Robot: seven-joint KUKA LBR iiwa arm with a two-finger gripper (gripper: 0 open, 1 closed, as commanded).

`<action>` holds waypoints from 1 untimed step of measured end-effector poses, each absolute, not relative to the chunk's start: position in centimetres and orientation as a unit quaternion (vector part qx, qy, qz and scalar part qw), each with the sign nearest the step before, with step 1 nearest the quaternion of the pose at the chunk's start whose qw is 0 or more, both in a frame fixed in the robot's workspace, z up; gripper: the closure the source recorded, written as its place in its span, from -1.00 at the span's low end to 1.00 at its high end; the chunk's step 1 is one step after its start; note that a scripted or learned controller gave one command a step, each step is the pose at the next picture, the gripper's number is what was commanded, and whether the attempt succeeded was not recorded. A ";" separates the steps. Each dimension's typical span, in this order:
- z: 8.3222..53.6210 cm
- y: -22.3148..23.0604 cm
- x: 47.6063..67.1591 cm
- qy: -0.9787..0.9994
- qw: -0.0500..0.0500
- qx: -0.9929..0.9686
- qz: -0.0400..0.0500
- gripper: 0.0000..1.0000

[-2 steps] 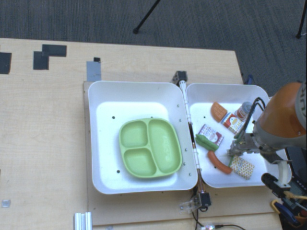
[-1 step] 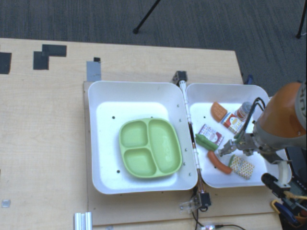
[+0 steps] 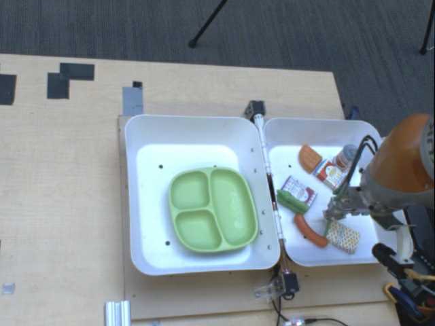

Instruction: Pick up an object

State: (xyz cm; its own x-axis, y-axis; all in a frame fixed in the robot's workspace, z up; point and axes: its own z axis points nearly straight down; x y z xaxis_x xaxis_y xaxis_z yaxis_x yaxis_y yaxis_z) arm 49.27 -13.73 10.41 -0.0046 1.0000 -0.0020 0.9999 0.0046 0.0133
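We hover our gripper over the right bin, near its front edge; whether its fingers are spread or closed we cannot tell. Just below lies a patterned packet, likely light and crinkly, best pinched across its narrow width.

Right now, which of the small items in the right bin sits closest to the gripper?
The pale speckled square packet, just below the gripper. The orange-red sausage lies farther left, and the green pepper farther still.
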 end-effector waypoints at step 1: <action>10.4 -13.7 49.3 0.709 0.005 0.705 0.004 -1.00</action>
